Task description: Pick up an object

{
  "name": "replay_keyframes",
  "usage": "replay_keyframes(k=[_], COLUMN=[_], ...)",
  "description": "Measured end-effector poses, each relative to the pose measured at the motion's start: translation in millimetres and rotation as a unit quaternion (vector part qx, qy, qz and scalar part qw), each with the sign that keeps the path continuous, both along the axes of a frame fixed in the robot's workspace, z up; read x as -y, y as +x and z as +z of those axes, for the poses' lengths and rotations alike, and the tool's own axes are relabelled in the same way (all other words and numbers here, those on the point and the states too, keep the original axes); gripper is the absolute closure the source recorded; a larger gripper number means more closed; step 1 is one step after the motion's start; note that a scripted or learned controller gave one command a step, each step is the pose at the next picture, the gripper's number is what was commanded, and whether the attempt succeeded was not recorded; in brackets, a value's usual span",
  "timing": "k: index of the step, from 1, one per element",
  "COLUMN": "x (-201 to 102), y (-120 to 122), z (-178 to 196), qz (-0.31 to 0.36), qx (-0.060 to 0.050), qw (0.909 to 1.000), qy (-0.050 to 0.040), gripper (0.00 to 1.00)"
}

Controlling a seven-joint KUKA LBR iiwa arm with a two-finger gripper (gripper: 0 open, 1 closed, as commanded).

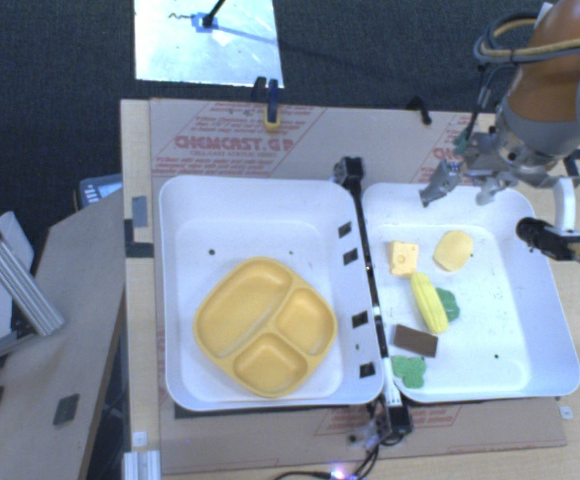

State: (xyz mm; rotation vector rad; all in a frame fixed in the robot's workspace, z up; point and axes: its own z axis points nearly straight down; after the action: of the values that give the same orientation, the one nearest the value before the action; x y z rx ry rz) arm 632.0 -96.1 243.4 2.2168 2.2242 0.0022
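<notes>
Camera view: two white bins lie side by side on a bench covered with printed brown board (232, 140). The left bin (185, 208) holds a yellow tray (263, 325) with three compartments, resting a little below its middle. The right bin (540, 353) holds the loose objects, grouped in its left half: a cheese wedge (403, 258) with holes, a pale yellow round piece (453, 250) just to its right, a corn cob (429, 302) below them lying at a slant, a dark green piece (447, 305) touching the cob's right side and partly under it, a brown block (415, 341) near the inner wall, and a light green piece (408, 370) just below the block by the front corner. The arm (558, 63), grey with an orange band, enters from the upper right. Its gripper (462, 184) hangs over the far rim of the right bin, above the cheese and the round piece and apart from both; the two fingers (435, 187) are spread, with nothing between them. A black part (542, 236) on the arm juts over the bin's right wall. A pale square sheet (208, 26) lies on the dark floor beyond the bench
</notes>
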Motion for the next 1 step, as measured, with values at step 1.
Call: replay_keyframes(k=[1], x=[-0.2], y=[1.0], z=[11.5], qz=[0.001], qx=[0.002], qw=[1.0000], qy=[0.0000], gripper=[1.00])
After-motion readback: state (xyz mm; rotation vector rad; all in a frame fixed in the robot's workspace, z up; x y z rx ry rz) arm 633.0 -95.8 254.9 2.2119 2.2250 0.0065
